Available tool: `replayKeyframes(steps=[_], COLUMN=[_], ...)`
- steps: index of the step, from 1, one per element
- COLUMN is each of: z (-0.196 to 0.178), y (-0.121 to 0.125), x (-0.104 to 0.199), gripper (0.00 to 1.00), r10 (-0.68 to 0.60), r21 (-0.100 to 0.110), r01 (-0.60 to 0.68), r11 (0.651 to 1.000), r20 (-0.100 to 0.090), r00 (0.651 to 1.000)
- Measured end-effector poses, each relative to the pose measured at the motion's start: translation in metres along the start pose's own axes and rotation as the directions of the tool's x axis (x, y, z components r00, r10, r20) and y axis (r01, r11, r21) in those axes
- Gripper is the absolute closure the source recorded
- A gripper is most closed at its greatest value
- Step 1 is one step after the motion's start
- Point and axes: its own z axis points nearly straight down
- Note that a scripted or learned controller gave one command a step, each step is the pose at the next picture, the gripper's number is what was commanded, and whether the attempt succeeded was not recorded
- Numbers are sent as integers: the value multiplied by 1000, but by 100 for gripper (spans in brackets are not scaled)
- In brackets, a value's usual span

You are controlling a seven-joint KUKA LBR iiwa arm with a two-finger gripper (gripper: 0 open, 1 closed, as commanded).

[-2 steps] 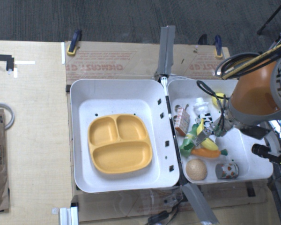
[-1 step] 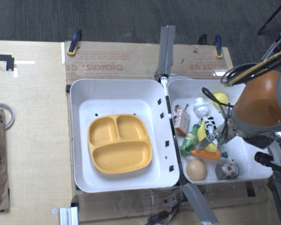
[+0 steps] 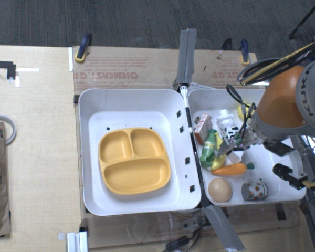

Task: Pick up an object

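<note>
In the right bin point(image 3: 283, 193) lie a green bottle point(image 3: 208, 147), an orange carrot point(image 3: 231, 169), a tan egg-shaped ball point(image 3: 220, 189) and a small can point(image 3: 253, 191).

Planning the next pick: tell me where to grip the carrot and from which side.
Grip the carrot across the middle of its orange body, coming straight down. It lies flat and roughly crosswise in the right bin, green top toward the arm. Its near side faces open floor; a banana touches its far left end, so stay toward the middle or right.
</note>
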Motion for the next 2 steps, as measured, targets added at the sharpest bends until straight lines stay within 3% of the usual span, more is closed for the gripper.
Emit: replayKeyframes(steps=[1,2], z=[-15,-99], y=[4,69], x=[-6,47], gripper=[100,100], r10=[5,169], r21=[-17,29], r01=[-5,-168], r11=[1000,985], r20=[15,-9], r00=[1000,986])
